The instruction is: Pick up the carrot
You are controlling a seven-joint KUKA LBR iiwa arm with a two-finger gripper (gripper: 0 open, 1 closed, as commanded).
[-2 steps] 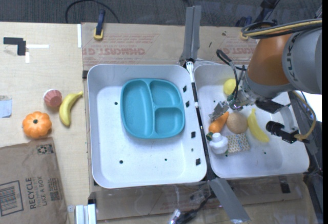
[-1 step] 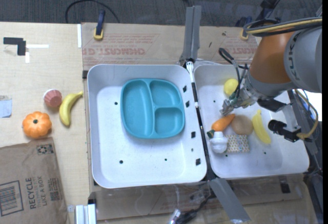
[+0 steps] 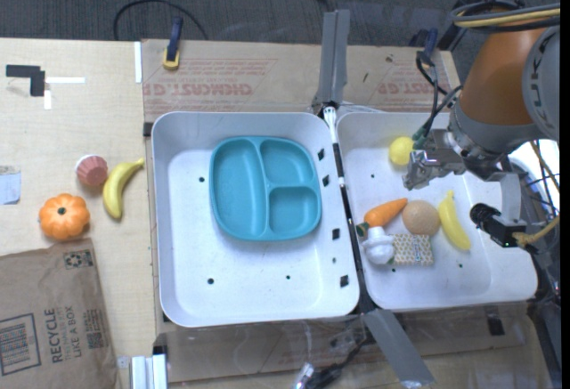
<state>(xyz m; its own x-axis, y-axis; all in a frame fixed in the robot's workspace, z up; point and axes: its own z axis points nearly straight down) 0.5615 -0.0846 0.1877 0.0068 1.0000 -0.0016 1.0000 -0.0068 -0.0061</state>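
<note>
The carrot [image 3: 386, 212] lies on the floor of the right bin [image 3: 463, 289], near that bin's left wall, with its narrow end pointing up and to the right. A round tan item [image 3: 421, 218] sits just beside the carrot on its right. A white object [image 3: 379, 247] lies just below the carrot, next to a speckled sponge-like block [image 3: 413, 249]. A yellow banana [image 3: 454, 222] lies to the right of the tan item. A yellow lemon [image 3: 402, 149] rests near the far-left part of the same bin.

The gripper [image 3: 420, 168] hangs over the right bin, above and to the right of the carrot and beside the lemon, apart from the carrot. Nothing is visible between its tips, but whether they are spread or closed cannot be told.

The left bin [image 3: 183, 227] holds a teal divided plate [image 3: 265, 187]. On the bench to the left of the bins lie a second banana [image 3: 118, 188], a small pumpkin [image 3: 64, 216] and a pink cupcake-like item [image 3: 92, 171].
</note>
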